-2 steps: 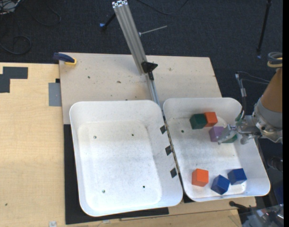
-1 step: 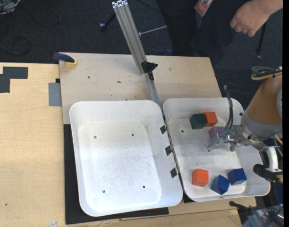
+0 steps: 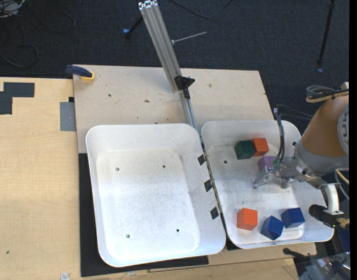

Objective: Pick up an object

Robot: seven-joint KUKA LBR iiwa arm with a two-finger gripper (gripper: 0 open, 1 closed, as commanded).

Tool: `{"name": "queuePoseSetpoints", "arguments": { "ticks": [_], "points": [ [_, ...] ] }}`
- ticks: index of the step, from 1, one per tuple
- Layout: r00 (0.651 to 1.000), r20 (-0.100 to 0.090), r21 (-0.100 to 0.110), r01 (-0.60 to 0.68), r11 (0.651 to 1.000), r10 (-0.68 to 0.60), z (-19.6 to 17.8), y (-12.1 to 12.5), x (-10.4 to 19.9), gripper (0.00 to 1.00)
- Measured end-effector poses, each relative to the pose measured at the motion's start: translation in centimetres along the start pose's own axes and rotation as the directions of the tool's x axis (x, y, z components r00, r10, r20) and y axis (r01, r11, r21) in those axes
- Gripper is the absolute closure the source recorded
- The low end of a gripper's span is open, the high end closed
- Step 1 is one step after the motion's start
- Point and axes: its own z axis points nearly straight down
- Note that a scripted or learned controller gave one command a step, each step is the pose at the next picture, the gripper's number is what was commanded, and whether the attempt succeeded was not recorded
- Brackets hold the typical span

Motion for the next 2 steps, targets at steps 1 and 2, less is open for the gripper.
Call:
{"name": "queuePoseSetpoints", "arguments": {
  "ticks": [1,2],
  "points": [
    [1.0,-0.001,0.001,-0.005,1.0,0.005,-1.0,0.0,-0.1,1.0],
    [1.0,0.001,-0.005,0.004,1.0,-0.004,-6.9,-0.6,0.5,1.0]
  ]
}}
